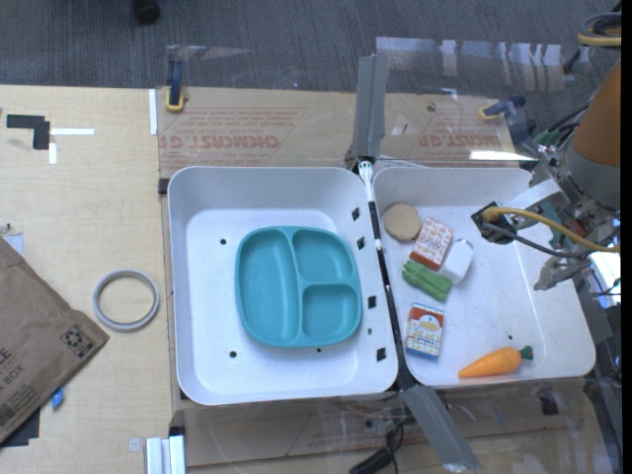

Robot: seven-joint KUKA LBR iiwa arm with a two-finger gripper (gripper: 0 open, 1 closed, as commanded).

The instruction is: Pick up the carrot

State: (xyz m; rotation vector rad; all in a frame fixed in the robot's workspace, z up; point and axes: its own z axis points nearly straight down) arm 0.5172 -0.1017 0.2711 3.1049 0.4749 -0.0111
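Camera view: the carrot (pixel 491 362) lies by the right bin's (pixel 513 309) near wall. The gripper (pixel 563 265), its opening impossible to tell, hangs farther back and should straddle the orange middle.

Red print runs across the cardboard sheet (pixel 237 131) beyond the far side of the left bin (pixel 181 265), upside down from here; it looks like "CHEMCAST GP". The same red print repeats, fainter, beyond the right bin (pixel 494 299). On the brown box (pixel 30 349) at the near left, black letters spell "BOX", next to a square code label (pixel 75 340). Two small cartons (pixel 432 243) in the right bin carry red labels too small to read.
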